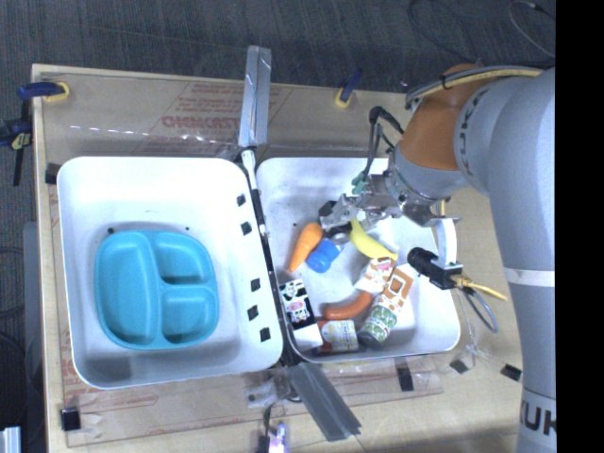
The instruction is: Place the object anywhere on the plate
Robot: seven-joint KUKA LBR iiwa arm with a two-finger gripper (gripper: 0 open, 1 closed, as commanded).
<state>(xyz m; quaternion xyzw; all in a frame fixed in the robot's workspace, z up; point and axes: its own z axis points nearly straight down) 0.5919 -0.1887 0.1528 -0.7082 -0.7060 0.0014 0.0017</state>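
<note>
A light blue plate (156, 286) with three compartments lies in the left bin (80, 192). My gripper (342, 211) hangs over the upper middle of the right bin (293, 182). Just below it are a yellow banana (370, 242), an orange carrot (303, 244) and a small blue cup (324, 255). The gripper sits close above the banana's upper end and the carrot's tip. I see nothing clearly between its fingers.
Lower in the right bin lie a reddish sausage (347, 305), a printed carton (396, 287), a can (378, 325), a small jar (338, 334) and a black-and-white box (297, 302). A wall with black clips (255, 253) separates the two bins.
</note>
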